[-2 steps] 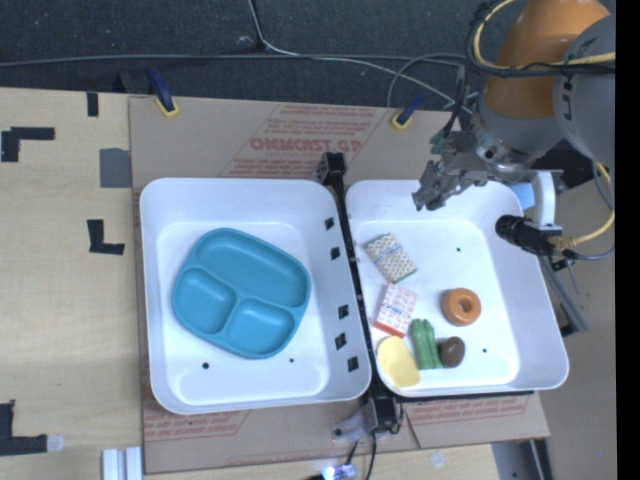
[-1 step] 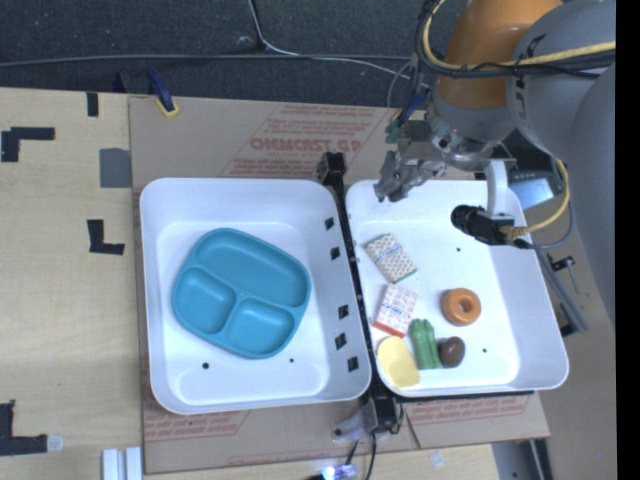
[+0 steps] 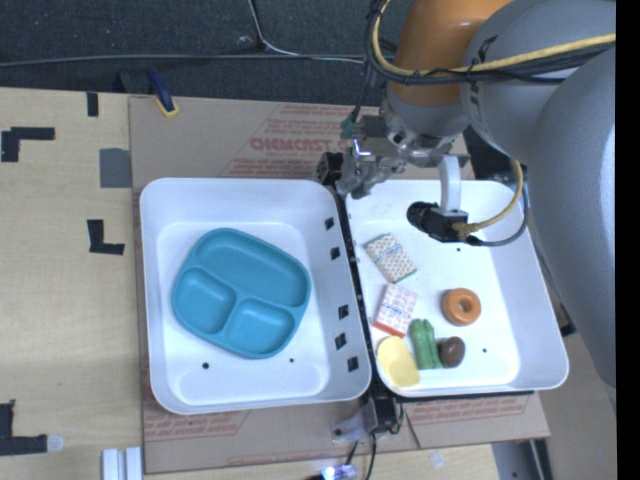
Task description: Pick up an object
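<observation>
My tool (image 3: 362, 173) hovers by the right bin's (image 3: 500, 200) far corner, grip state unclear, doughnut (image 3: 461, 306) unreached.

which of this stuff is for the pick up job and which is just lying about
For the job:
gripper
donut
green vegetable
yellow piece
brown piece
checkered packet
pink packet

Lying about:
blue divided plate
left bin
cardboard sheet
</observation>
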You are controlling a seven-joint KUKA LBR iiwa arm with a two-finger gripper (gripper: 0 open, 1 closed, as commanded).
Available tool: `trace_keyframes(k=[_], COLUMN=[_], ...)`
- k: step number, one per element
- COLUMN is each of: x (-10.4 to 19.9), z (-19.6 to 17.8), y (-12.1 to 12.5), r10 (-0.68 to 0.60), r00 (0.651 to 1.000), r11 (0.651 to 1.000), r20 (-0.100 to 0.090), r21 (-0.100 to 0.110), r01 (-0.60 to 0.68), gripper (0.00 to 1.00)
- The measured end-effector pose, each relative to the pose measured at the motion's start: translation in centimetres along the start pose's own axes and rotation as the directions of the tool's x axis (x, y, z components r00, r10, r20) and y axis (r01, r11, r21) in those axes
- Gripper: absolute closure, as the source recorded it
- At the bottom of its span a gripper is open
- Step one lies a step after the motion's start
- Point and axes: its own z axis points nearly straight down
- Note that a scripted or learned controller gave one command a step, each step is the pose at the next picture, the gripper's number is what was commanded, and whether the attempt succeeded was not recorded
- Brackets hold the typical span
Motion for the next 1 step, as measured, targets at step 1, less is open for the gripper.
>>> trace_keyframes(k=[1], x=[4.82], z=[2.17], y=[0.34], r10=[0.001], r00=[1.0], r11=[1.0], r20=[0.001], r21=[0.003], r01=[-0.001], gripper=[1.0])
